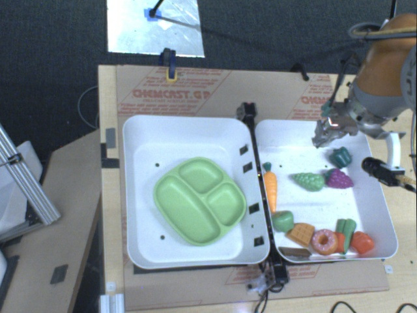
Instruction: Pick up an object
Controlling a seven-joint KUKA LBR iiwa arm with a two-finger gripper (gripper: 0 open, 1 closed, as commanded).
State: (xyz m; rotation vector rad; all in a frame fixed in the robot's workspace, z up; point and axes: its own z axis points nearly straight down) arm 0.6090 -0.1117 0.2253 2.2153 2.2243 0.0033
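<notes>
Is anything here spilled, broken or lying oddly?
Nothing stands out. The toy foods lie loose in the right bin, mostly along its near edge, and the green plate sits flat in the left bin. No damage shows.

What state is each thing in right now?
Gripper: over the right bin's far side, nothing seen between its fingers.
Green plate: flat, right way up, in the left bin.
Carrot: lying along the right bin's left wall.
Donut: lying flat near the front wall.
Grapes: lying beside the leafy green toy.
</notes>
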